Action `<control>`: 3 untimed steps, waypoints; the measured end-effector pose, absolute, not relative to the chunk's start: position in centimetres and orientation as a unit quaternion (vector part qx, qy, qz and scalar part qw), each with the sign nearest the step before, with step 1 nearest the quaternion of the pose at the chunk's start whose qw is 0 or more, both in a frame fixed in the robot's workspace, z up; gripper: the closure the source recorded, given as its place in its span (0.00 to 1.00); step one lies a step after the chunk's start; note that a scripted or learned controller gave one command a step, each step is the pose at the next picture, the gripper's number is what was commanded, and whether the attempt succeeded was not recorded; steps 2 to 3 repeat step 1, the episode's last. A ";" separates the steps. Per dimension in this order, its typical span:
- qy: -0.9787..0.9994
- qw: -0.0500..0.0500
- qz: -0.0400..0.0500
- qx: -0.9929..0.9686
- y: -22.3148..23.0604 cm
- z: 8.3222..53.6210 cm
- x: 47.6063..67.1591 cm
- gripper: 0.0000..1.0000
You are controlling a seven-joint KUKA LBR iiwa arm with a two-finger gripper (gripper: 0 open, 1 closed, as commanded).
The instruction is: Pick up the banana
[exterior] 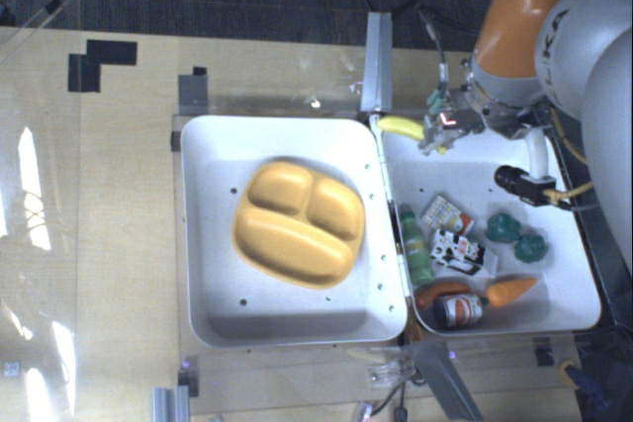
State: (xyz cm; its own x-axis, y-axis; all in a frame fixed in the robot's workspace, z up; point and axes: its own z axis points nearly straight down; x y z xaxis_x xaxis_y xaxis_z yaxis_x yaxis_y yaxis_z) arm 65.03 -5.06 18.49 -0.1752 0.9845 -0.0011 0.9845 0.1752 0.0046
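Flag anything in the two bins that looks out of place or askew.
The banana lies jammed in the right bin's far left corner, against the wall, beside the end effector. The other small items crowd the near side, the carrot lying at a slant. In the left bin a big yellow bread-shaped object sits askew.

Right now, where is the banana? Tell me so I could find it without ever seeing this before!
Look at the right bin, the one crowded with small things. Go to its far left corner, beside the metal post between the two bins. The banana lies there by the gripper; it is the one plain yellow curved thing in that bin, apart from the carrot and the teal pieces nearer the front.
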 end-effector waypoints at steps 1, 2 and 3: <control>0.769 0.003 0.002 0.640 -4.9 19.4 65.2 1.00; 0.769 0.003 0.002 0.640 -4.9 19.4 65.2 1.00; 0.769 0.003 0.002 0.640 -4.9 19.4 65.2 1.00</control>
